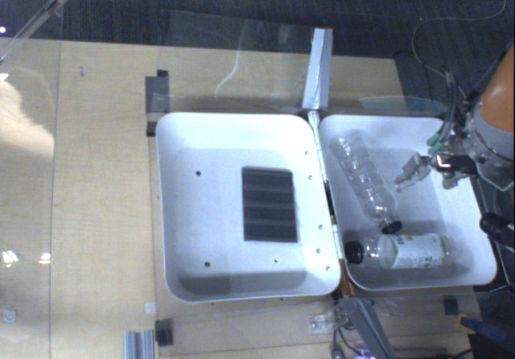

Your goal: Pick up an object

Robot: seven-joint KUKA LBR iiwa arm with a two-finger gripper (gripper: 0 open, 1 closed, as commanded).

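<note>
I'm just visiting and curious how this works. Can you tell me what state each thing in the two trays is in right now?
Clear bottle: lying on its side in the right bin, cap on.
Labelled bottle: lying on its side near the bin's front wall, black cap on.
Dark ridged block: lying flat in the left bin.
Gripper: above the right bin, holding nothing.

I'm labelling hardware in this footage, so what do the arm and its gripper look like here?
The arm enters at the right edge as a rounded orange band above a grey wrist section. The gripper is pale grey metal with slim light fingers, a small green part and a red spot near its base. A thin cable runs up past it. The finer markings are too small to read.
</note>
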